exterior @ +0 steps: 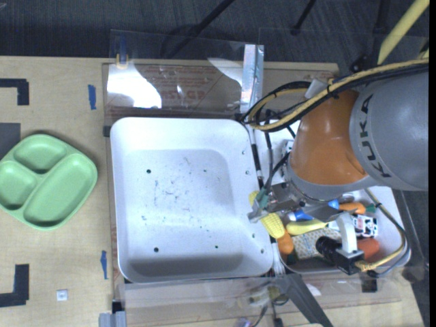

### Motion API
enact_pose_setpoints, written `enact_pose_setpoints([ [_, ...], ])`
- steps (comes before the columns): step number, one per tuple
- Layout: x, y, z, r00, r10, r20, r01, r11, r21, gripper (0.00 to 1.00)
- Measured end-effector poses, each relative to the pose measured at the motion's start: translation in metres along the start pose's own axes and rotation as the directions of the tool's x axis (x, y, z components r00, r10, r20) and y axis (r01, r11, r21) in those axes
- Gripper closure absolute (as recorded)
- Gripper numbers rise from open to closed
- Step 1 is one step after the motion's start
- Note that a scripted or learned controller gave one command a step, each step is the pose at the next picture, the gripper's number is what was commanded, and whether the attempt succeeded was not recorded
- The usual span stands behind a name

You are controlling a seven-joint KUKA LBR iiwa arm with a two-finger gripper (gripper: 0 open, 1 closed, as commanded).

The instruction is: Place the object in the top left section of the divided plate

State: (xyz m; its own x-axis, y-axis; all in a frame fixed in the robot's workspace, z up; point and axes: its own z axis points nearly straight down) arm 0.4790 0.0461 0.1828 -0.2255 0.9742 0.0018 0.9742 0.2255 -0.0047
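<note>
the grey kuka arm (381,125), with its orange band (327,148) above the wrist, reaches in from the right and hangs low over the right-hand white bin (398,210). the end effector (269,206) sits at that bin's left edge, right by the divider between the two bins, with black cables looping over it — whether it is wide, narrow or holding anything cannot be told from this angle, since the wrist covers most of it.

just below the end effector lies a cluster of small toys in the right bin: a yellow corn cob (274,225) close beside the metal tip, a yellow banana-like piece (310,228), an orange carrot-like item (351,207), a small blue piece (300,216), a red-orange piece (370,248) and a white block with dark markings (366,227). which of these is the task's object is not clear; all of them lie in the right bin, and none can be seen clamped.

the left white bin (184,196) shows only a scuffed floor with a few dark dots.

the green divided plate (44,180) rests on the wooden surface (61,264) far to the left — well apart from both bins and from the arm. a clear plastic sheet (184,80) stands behind the left bin.
</note>
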Motion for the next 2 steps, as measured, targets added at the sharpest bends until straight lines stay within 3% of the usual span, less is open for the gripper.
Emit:
enact_pose_setpoints([
  [1,0.013,0.004,-0.02,1.0,-0.009,0.002,0.009,1.0,-0.004,1.0],
  [2,-0.062,0.011,-0.001,0.935,-0.355,0.002,0.355,0.935,-0.003,1.0],
])
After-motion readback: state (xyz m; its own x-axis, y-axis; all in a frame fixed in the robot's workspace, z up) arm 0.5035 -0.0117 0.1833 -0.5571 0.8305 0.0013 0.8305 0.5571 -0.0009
